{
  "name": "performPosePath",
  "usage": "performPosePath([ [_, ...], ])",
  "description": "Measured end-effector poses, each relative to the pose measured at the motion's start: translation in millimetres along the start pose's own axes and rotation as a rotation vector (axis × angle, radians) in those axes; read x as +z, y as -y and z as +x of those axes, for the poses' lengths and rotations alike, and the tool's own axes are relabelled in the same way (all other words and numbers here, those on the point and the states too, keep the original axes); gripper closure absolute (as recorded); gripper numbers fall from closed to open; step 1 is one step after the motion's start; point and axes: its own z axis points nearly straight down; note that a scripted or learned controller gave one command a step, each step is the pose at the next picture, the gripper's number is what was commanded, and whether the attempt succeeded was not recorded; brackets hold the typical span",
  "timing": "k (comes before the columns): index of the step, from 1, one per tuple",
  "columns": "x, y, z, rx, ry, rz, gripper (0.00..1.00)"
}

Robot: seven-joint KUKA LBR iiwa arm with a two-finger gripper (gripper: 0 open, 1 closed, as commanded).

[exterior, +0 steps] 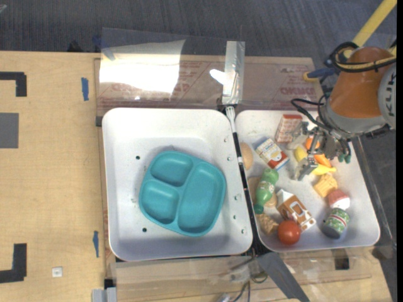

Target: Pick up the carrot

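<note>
The carrot [323, 162], a small orange piece, lies in the right bin [368, 231] near its far right side. My gripper [313, 154] hangs low over the bin, right beside the carrot's left end and partly covering it. Whether it touches the carrot is hard to make out. A small yellow toy [300, 151] sits just left of the gripper. The arm's orange band [360, 83] rises above the bin's far right corner.
The right bin is crowded: a red-and-white carton [288, 129], a small milk carton [269, 151], a green toy [266, 187], an orange block [325, 185], a tomato [289, 233] and a can [334, 223]. A teal divided plate [182, 192] lies in the left bin [119, 137].
</note>
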Motion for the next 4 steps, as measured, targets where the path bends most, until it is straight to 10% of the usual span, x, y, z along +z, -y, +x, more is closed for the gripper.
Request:
performPosePath([
  [1, -15.1, -1.1, -4.4, -0.002, 0.015, 0.003, 1.0],
  [2, -80.4, -12.3, -39.3, 0.016, 0.006, 0.0, 1.0],
  [3, -5.2, 12.9, 42.6, -0.064, -0.01, -0.002, 1.0],
  [4, 0.4, 52.7, -41.8, 0.047, 0.001, 0.0, 1.0],
])
